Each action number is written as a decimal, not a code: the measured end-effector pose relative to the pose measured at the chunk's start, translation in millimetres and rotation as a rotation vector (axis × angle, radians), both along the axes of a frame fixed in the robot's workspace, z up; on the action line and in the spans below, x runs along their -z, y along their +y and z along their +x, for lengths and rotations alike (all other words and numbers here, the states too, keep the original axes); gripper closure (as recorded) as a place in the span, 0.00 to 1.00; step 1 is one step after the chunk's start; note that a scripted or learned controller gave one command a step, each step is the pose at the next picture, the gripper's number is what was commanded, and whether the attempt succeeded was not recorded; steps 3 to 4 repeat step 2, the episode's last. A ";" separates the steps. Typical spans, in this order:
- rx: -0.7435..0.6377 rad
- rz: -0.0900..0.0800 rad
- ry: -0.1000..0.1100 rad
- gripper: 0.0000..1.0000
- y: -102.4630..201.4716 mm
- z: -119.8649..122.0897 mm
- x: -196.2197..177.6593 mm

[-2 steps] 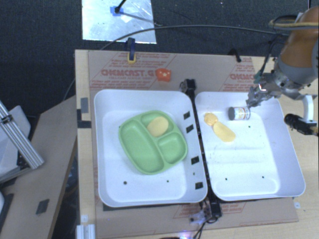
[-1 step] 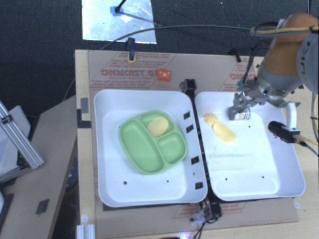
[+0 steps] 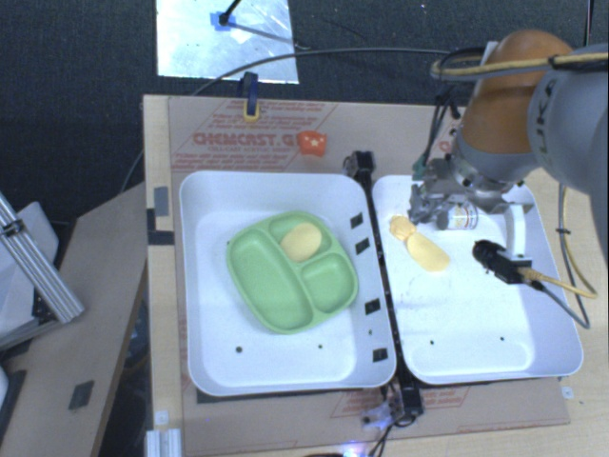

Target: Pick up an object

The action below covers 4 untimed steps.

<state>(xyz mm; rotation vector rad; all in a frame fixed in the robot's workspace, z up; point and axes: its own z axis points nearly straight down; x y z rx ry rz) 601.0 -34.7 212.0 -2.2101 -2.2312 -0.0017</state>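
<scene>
Pincer (image 3: 430,208) hovering low at far side of right bin (image 3: 476,350), just right of yellow object (image 3: 422,248); its opening I cannot tell. Nothing seeming to be held. Risk: pincer descending off-centre, pushing smooth rounded object aside, closing on nothing.

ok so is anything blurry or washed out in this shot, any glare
In the camera view, the shiny sheet at the top glares nearly white; the arm on the right looks soft, slightly blurred; the green tray and both white bins are evenly lit and fairly sharp, with only faint shadows.
</scene>
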 end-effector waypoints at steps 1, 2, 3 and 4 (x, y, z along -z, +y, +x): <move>-0.001 0.001 0.001 1.00 57.8 -21.0 2.9; 0.000 0.001 0.001 1.00 111.3 -40.9 6.6; 0.000 0.001 0.001 1.00 111.3 -40.9 6.6; 0.000 0.001 0.001 1.00 111.3 -40.9 6.6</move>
